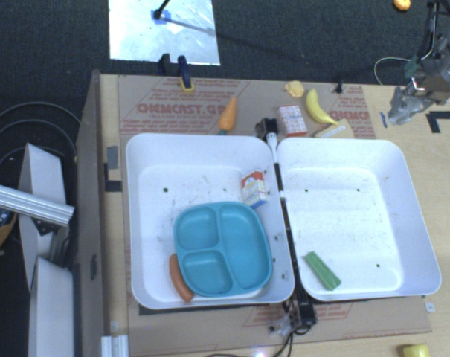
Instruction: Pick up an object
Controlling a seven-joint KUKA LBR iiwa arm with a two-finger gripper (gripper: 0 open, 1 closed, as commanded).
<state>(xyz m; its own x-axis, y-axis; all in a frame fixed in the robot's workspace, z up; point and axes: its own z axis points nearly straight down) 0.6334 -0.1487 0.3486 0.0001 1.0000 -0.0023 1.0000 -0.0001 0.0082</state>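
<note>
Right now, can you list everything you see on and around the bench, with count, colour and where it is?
bins: 2, white, side by side on the bench
divided plate: 1, blue, left bin
hot dog: 1, orange, left bin, beside the plate's left edge
small carton: 1, white and red, left bin, by the right wall
green block: 1, green, right bin, near corner
banana: 1, yellow, bench behind the bins
carrot: 1, orange, bench behind the left bin
small box: 1, pinkish, bench behind the bins
gripper: 1, grey, above the bench's far right corner
</note>
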